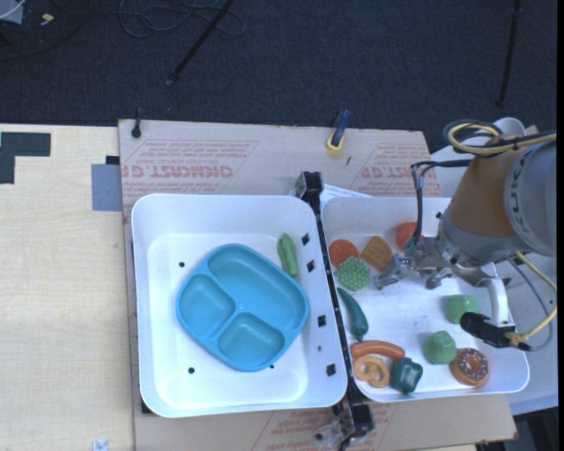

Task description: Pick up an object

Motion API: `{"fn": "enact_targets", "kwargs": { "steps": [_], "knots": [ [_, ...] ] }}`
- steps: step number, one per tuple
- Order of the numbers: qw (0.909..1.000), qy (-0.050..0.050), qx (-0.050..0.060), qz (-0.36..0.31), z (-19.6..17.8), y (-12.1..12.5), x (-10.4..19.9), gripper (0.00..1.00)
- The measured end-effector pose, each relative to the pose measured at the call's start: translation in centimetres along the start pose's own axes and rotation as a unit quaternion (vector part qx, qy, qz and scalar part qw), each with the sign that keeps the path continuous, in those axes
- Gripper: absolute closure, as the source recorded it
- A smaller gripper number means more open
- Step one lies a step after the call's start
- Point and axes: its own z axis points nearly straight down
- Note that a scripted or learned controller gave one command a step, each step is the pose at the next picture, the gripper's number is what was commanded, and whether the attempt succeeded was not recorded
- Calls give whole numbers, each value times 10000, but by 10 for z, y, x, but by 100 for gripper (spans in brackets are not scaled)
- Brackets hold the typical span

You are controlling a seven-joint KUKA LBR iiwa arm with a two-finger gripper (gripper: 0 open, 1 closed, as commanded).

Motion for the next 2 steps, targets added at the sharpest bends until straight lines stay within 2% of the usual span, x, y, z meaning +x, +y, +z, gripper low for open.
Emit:
{"fn": "enact_targets", "kwargs": {
  "steps": [1,2],
  "knots": [
    [10000,4,4,15,-11,0,-1,100],
    [10000,-5,-20,-10,-59,-6,6,100]
  ]
}}
